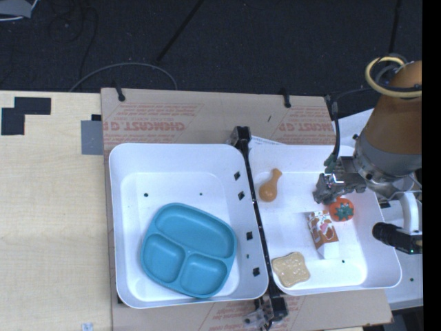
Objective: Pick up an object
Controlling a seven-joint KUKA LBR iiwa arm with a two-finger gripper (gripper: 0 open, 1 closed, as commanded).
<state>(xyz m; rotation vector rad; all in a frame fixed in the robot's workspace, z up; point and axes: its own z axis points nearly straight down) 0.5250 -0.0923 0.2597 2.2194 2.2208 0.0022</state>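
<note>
In the right bin (296,185) lie a tan wooden drumstick-shaped toy (269,185), a red and white packet (322,230) and a tan toast-shaped piece (291,269). A small red ball with a green mark (341,209) sits at the bin's right side, just above the packet. My gripper (329,187) hangs low over the right bin, directly beside that red ball on its upper left. Nothing shows between its fingers.
The left bin (131,167) holds a blue divided plate (187,249). A black divider (249,212) runs between the two bins. Cardboard (207,119) lies under the bins, and the wooden bench (48,212) stretches to the left.
</note>
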